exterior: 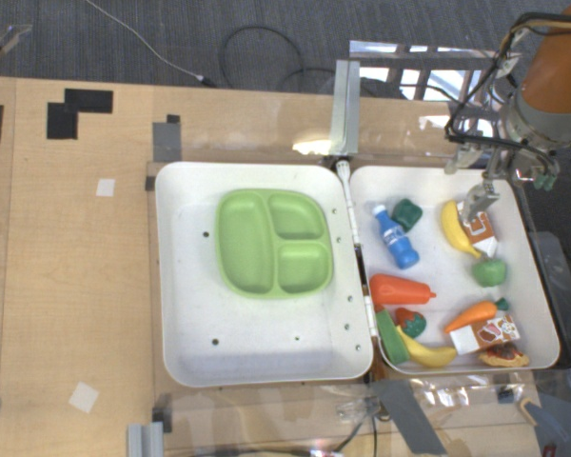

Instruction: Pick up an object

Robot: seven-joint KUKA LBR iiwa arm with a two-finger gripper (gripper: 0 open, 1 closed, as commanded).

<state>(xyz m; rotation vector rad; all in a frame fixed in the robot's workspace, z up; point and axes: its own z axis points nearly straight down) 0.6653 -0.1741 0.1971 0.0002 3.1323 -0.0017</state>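
Where the arm (552,74) reaches in from the right, I see its gripper (480,198) low over the upper part of the right bin (544,284), just above a small orange-and-white carton (480,228) and the banana (454,228) lying beside it. I cannot tell from this view whether the gripper is released or clenched, and I see nothing held in it.

The right bin holds the objects. A blue bottle (395,237) lies slanted near the left wall, with a dark green item (405,213) touching its upper end. The banana lies upright-curved to the right of these, touching the carton on its right side. A green round fruit (490,272) sits just below the carton. An orange-red pepper-like piece (398,291) lies across the middle left. Below it are a second yellow banana (423,351), a dark green piece (412,326) and a light green piece (389,336) against the left wall. A carrot (471,316) lies slanted at lower right, beside a second printed carton (493,334) and a brown item (504,356) at the lower right corner.

The left bin (186,284) carries a green divided plate (272,243), lying flat near its centre. Both bins rest side by side on the wooden surface (67,284).
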